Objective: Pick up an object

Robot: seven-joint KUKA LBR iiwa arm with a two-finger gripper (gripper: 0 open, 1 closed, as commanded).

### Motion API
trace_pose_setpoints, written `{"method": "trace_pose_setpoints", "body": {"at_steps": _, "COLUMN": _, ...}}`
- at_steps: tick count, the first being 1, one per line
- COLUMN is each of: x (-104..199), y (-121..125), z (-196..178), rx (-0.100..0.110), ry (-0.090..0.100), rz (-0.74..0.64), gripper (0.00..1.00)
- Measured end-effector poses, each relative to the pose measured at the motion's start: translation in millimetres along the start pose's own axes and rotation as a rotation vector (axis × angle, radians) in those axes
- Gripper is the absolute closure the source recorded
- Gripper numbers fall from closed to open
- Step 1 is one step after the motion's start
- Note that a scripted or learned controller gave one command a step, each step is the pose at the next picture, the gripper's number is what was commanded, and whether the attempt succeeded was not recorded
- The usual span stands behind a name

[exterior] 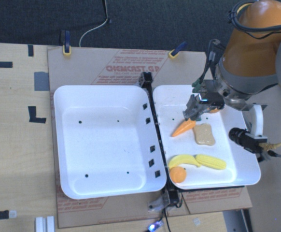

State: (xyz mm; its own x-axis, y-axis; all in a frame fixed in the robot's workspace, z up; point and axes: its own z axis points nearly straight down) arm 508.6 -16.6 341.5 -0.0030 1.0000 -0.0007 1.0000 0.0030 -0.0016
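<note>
Gripper [194, 113] right at carrot's [184, 128] top end; finger state unclear, prob. touching

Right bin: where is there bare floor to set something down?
Bare along the right bin's far-left corner, beside the divider. Crowded mid to near: carrot under the pincer, cracker, banana, corn, orange.

The grey arm [256, 66], with its orange band uppermost, reaches in from the right edge and bends downward at the wrist. Its dark tool [194, 111] hangs low and points down and to the left.
</note>
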Motion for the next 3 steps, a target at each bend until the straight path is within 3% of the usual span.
{"method": "trace_pose_setpoints", "body": {"at_steps": 1, "x": 68, "y": -8, "z": -183, "rx": -0.020, "ry": 0.004, "rz": -0.006, "gripper": 1.00}}
{"method": "trace_pose_setpoints", "body": {"at_steps": 2, "x": 152, "y": -9, "z": -142, "rx": 0.004, "ry": 0.001, "rz": -0.007, "gripper": 1.00}}
{"method": "trace_pose_setpoints", "body": {"at_steps": 3, "x": 217, "y": 2, "z": -178, "rx": -0.004, "ry": 0.003, "rz": -0.005, "gripper": 1.00}}
